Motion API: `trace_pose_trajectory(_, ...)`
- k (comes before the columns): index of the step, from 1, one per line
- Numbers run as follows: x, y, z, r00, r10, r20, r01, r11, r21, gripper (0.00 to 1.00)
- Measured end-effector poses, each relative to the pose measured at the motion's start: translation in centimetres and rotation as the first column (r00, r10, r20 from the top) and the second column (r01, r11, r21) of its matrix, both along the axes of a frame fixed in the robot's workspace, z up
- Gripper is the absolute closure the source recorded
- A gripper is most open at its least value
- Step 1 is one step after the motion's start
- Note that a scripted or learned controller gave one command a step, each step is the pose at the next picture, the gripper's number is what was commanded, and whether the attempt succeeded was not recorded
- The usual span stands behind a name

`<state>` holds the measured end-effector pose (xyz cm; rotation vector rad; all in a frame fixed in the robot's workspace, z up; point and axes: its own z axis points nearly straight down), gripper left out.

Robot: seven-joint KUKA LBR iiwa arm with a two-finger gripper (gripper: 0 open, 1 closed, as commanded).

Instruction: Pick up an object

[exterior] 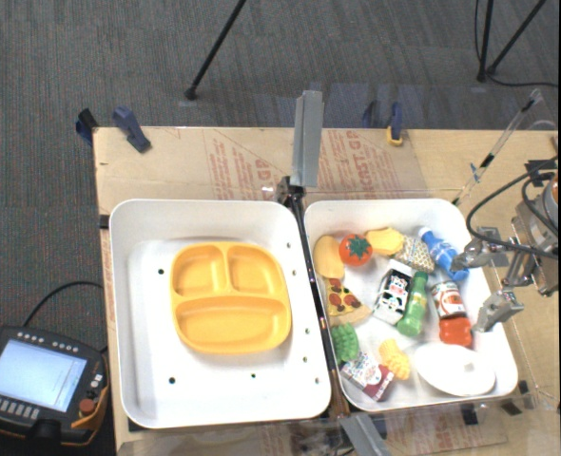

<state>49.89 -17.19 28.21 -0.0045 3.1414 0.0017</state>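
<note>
1. On the bench (pixel 214 164), two white bins are set side by side: the left bin (pixel 128 255) bears a yellow divided plate (pixel 231 294), and the right bin (pixel 504 350) is crowded with small toy items, any of which could serve as the object to be picked.
2. Over the right bin's right edge, the gripper (pixel 485 281) is seen with its jaws spread wide and nothing between them.
3. Just beside the jaws lie a red-and-white bottle (pixel 449 302) and a blue bottle (pixel 441 251); a white dish (pixel 456 369) lies near the bin's front.
4. The grasp is judged best made on the red-and-white bottle, the jaws being lowered astride its narrow width before they are closed.
5. Neighbouring items, such as the green bottle (pixel 415 304), should be left untouched.
</note>
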Motion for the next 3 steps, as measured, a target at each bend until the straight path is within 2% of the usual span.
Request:
trace_pose_trajectory(1, 1.9, -2.8, -17.1, 1.0, -0.023, 0.011, 0.023, 1.0, -0.001, 0.0)
trace_pose_trajectory(2, 9.4, -0.2, -19.4, 0.999, 0.032, 0.003, -0.032, 0.999, 0.001, 0.0)
trace_pose_trajectory(3, 10.3, 7.7, -19.1, 0.998, 0.056, 0.007, -0.056, 0.998, -0.005, 0.0)
